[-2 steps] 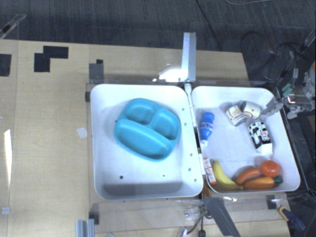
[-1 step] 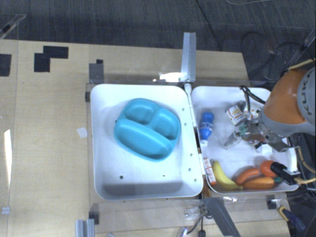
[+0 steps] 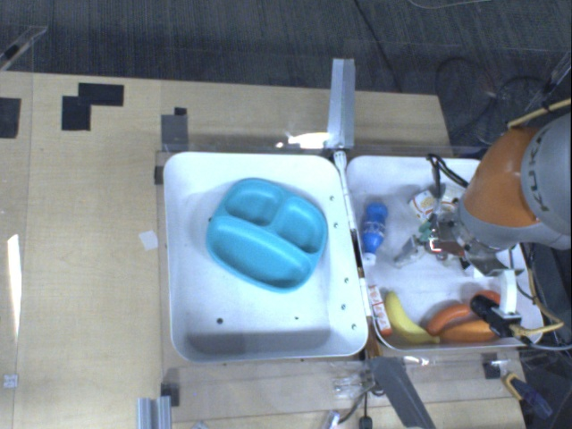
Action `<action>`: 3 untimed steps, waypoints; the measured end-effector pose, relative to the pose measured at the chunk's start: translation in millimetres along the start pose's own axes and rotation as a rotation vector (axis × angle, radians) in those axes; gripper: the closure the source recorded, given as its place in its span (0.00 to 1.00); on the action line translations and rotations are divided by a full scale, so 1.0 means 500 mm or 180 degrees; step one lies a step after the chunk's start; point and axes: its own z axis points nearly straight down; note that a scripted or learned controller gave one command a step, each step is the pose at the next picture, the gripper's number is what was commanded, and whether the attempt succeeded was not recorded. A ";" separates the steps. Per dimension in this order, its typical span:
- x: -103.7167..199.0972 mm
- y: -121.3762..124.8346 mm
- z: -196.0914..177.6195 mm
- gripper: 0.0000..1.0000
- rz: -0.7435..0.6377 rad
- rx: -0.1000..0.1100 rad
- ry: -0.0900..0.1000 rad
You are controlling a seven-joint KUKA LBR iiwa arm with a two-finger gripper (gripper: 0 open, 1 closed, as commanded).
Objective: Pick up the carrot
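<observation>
Orange carrot (image 3: 463, 331) lies against the near wall of the right bin (image 3: 407, 284), touching the banana (image 3: 402, 320) on its left and not yet lifted. Farther back, my gripper (image 3: 418, 244) hangs over the bin's middle, apart from the carrot, with nothing seen in it. Whether my jaws stand wide or narrow I cannot tell. A blue bottle (image 3: 374, 226) lies just beside me. By my reckoning the reach, the closing and the lift are all left to do.

The left bin (image 3: 268, 345) holds a divided plate (image 3: 266, 232) (roughly central). In the right bin (image 3: 407, 280), a bottle (image 3: 373, 226) lies by the left wall; a banana (image 3: 400, 320) and a carrot (image 3: 465, 331) lie along the front wall, the banana leftmost.
</observation>
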 end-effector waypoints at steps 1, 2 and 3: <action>0.005 0.006 -0.020 1.00 -0.0011 -0.0015 0.0010; 0.006 -0.005 -0.001 1.00 0.0109 -0.0006 0.0012; 0.153 -0.095 -0.254 1.00 0.1067 0.0039 0.0005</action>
